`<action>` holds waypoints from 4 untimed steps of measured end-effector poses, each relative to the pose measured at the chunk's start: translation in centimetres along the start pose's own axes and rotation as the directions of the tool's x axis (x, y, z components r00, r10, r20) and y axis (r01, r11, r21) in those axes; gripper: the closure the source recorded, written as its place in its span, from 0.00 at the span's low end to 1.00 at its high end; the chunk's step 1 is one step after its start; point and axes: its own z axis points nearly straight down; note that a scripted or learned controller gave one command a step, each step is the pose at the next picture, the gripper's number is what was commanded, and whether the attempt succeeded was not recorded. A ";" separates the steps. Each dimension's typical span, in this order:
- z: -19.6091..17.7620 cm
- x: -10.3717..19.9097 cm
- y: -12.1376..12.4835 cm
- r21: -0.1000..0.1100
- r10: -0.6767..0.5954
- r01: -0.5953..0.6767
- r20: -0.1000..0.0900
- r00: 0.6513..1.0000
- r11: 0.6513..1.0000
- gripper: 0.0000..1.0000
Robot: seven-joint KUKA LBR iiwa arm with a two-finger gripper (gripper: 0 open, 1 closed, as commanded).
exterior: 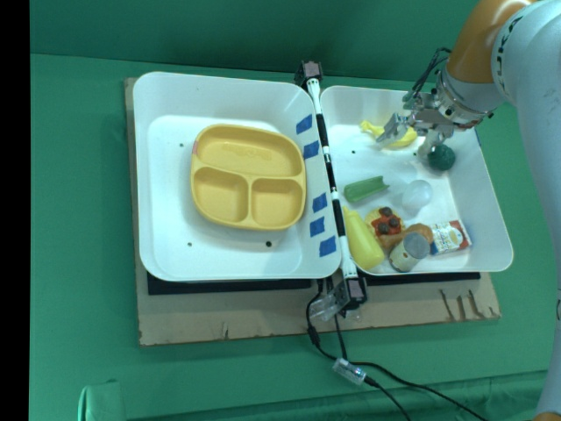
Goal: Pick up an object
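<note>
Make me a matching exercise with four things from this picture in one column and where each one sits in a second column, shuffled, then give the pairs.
Things:
1. yellow divided tray
2. banana
3. green stick
4. yellow bottle

Places:
A. right bin, beside the gripper
B. right bin, front corner by the divider
C. left bin
D. right bin, middle, near the divider

Pairs: 1-C, 2-A, 3-D, 4-B

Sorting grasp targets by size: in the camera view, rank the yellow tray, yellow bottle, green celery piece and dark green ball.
1. yellow tray
2. yellow bottle
3. green celery piece
4. dark green ball, though it looks close to the celery.
</note>
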 end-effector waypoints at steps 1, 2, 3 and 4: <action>-1.9 -0.2 0.4 -0.017 0.003 -0.003 0.008 1.000 1.000 1.00; -1.9 -0.2 0.4 -0.017 0.003 -0.003 0.009 1.000 1.000 0.00; -0.1 -0.8 4.9 0.066 0.006 -0.006 -0.005 1.000 0.998 0.00; -0.1 -0.4 -2.4 0.001 0.001 -0.001 0.002 1.000 1.000 0.00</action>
